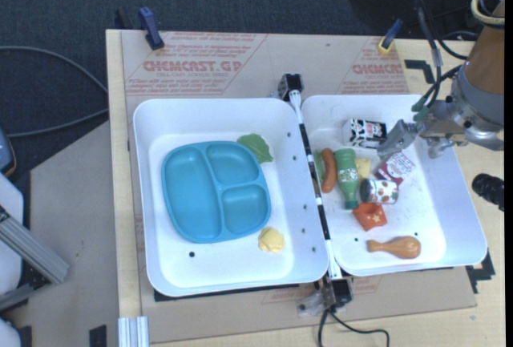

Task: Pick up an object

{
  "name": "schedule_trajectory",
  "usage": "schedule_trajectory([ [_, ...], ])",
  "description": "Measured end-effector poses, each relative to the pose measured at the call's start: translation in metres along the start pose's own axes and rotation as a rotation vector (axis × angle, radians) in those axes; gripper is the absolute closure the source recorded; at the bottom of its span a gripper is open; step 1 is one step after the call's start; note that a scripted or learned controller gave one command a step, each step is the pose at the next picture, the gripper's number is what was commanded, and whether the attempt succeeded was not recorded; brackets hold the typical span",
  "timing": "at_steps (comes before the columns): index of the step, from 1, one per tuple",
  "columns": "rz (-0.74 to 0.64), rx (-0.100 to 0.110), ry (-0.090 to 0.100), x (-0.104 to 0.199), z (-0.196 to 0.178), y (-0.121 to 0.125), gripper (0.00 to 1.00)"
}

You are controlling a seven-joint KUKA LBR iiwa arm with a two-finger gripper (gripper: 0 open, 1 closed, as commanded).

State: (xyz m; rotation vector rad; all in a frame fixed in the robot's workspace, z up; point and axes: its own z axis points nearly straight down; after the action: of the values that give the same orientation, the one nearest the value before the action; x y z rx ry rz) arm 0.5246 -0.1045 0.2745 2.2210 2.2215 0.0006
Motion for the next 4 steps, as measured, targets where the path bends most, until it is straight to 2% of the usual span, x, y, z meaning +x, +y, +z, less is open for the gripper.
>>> schedule_trajectory([
  [1,0.002,-0.007,-0.003,-0.002,0.172,-0.009,0.00],
  [2,0.001,-0.001,0.000,0.008,0.190,0.006,0.00],
  [3,0.001,-0.002,0.000,0.008,0.180,0.006,1.00],
  [4,0.001,-0.002,0.000,0.008,0.181,0.006,0.00],
])
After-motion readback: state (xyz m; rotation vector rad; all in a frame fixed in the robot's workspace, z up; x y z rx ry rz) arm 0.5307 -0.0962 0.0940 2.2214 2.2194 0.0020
